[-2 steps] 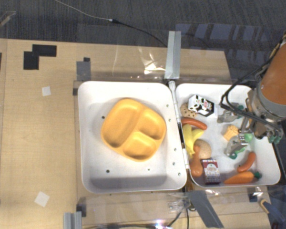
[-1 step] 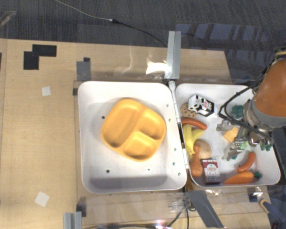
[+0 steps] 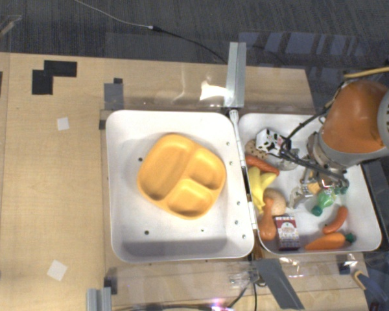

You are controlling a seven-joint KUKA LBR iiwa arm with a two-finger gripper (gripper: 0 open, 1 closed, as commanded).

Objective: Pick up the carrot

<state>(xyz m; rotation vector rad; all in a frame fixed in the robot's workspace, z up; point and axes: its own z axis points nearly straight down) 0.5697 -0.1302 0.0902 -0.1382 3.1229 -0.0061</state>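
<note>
two white bins (image 3: 126,238) on wooden bench (image 3: 45,193), dark carpet beyond; hand (image 3: 309,192) grip unclear, above carrot (image 3: 327,241).

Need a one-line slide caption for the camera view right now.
KUKA arm's gripper low over the right bin of toy food, carrot lying near its front edge; yellow divided plate in the left bin.

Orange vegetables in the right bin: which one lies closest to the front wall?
The carrot with the green end, lying along the front wall beside the red box. The other orange piece lies farther back, by the divider.
</note>
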